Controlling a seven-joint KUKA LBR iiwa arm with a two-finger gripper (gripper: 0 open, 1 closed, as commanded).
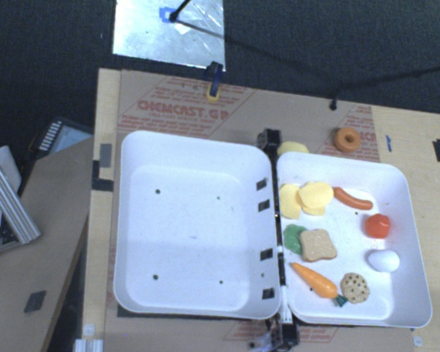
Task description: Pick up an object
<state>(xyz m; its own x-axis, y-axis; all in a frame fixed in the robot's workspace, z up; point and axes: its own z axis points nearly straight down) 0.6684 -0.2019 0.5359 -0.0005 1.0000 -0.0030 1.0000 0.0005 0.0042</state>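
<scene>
**Pick not started: all candidates in the right bin**

Gripper state: can't tell from this frame, and nothing suggests it's carrying anything. With no gripper fix, places below are given from the right side, where the arm comes in.

- The pick targets are clustered in the right bin (416,252), the one nearer the arm's entry side. That makes sense, since it means a short reach for a first grasp. The left bin (191,230) lies beyond it, a likely drop zone.
- Closest to the entry side are the white egg (383,260), the red tomato (378,225) and the cookie (355,287). The egg and tomato stand apart from their neighbours, so there's room on both sides for a closing grasp. Both are round, so my guess is they'll roll if the grasp is off-centre.
- Further in are the sausage (353,198), the toast (318,245) lying over the edge of a green leaf (295,236), and the carrot (314,279), which lies flat and slanted with its tip near the cookie.
- Furthest in are two yellow pieces (315,196), touching each other and close to the dividing wall. That's poor clearance and probably the worst first choice.
- Outside the bins, on the board at the far edge, there's a donut (347,139) and a pale yellow item (292,149) just behind the rim. Probably strays, not targets.

Judgement: task is at zero progress. I'd go for the tomato or egg first.
</scene>
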